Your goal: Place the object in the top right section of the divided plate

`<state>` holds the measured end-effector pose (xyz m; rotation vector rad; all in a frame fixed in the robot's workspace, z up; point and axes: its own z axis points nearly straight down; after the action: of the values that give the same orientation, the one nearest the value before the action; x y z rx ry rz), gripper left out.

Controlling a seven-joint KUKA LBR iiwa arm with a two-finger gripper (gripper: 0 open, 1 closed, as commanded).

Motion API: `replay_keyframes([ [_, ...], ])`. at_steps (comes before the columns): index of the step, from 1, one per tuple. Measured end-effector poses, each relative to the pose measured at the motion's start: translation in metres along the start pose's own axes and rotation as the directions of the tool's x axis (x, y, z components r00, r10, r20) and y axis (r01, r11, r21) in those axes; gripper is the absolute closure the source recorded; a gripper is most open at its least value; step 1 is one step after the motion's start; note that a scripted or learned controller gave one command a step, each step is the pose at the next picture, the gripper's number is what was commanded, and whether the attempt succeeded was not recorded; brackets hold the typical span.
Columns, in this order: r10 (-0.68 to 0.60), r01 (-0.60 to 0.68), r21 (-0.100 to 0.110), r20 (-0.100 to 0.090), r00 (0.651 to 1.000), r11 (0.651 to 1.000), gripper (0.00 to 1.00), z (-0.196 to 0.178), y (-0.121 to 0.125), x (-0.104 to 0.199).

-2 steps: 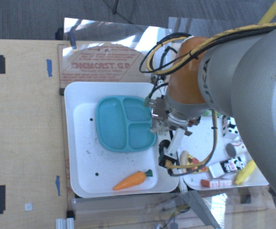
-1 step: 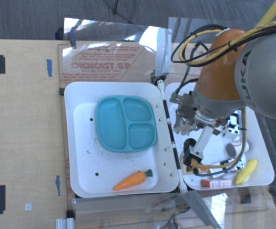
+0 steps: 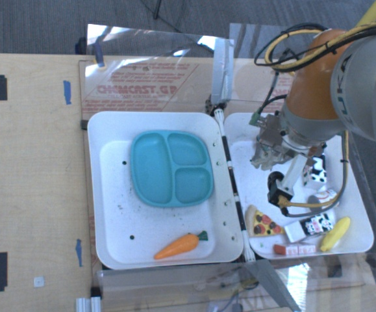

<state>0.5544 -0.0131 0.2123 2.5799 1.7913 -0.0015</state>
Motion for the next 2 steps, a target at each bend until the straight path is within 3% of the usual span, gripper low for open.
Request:
replay_keyframes([
  [1, -0.082, 0.082, 0.000, -0.001, 0.997, 0.997, 1.00, -0.025, -0.037, 0.058],
  [2, -0.088, 0.088, 0.004, 0.000, 0.996, 0.996, 1.00, -0.016, -0.024, 0.023],
])
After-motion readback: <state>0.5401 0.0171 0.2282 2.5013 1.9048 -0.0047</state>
